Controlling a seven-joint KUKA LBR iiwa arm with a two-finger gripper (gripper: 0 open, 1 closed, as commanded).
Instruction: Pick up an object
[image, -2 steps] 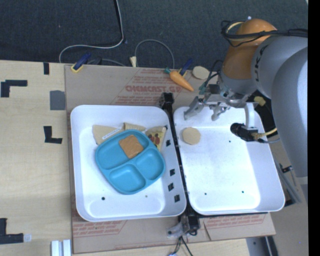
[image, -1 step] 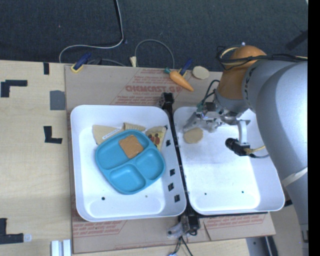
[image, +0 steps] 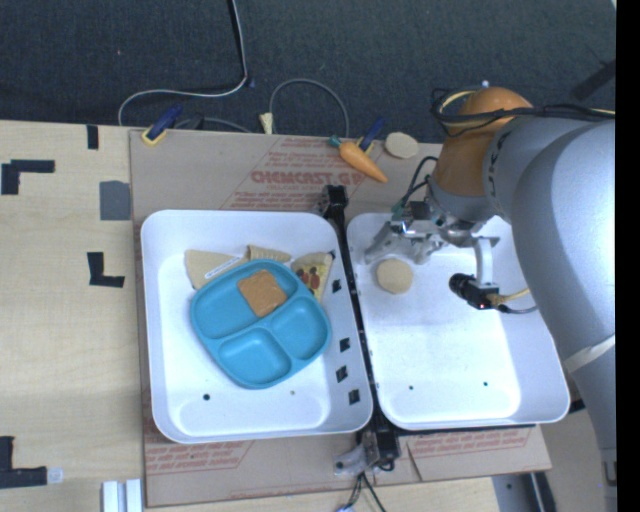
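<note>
We see the claw (image: 398, 243) low in the right bin (image: 470, 400), just above a tan ball (image: 394, 276); we cannot tell its state. A blue tray (image: 262, 335) sits in the left bin (image: 170, 330).

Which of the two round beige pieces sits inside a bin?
The round beige piece in the right bin, just below the gripper. The other beige disc lies on the cardboard beside the toy carrot.
</note>
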